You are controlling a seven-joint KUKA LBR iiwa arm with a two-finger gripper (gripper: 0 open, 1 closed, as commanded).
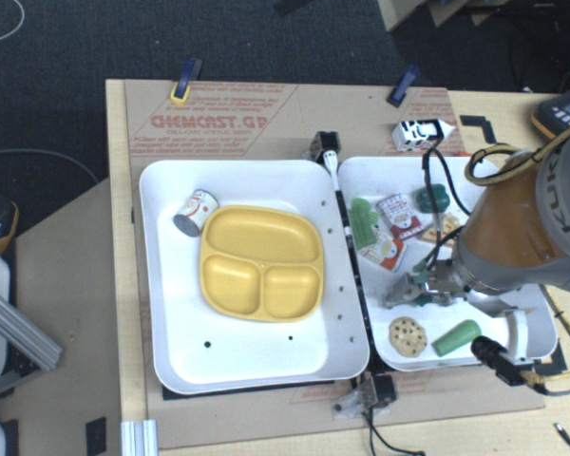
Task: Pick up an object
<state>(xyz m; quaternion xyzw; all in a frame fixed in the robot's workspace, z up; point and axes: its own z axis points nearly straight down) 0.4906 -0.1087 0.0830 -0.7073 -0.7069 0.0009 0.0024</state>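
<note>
White plastic, shallow and rounded at the corners, makes up both bins on my bench [266, 103]. The left bin [161, 283] carries a yellow three-compartment plastic plate [262, 260], and just off the plate's upper left corner a small white cup with a grey mouth [194, 212] lies on its side, touching or nearly touching the rim.

My arm reaches into the right bin [361, 174], and my tool [413, 291] sits low near the middle of it. I cannot tell how far my tool is spread, nor whether anything is in it.

Near its tip lie a round chocolate-chip cookie [408, 335] and a green cylindrical piece [454, 336], side by side at the bin's near edge. Farther back are a long green item [364, 224] and a red-and-white packet [396, 214], close together, and a dark green round thing [432, 198] beside my cable.
</note>
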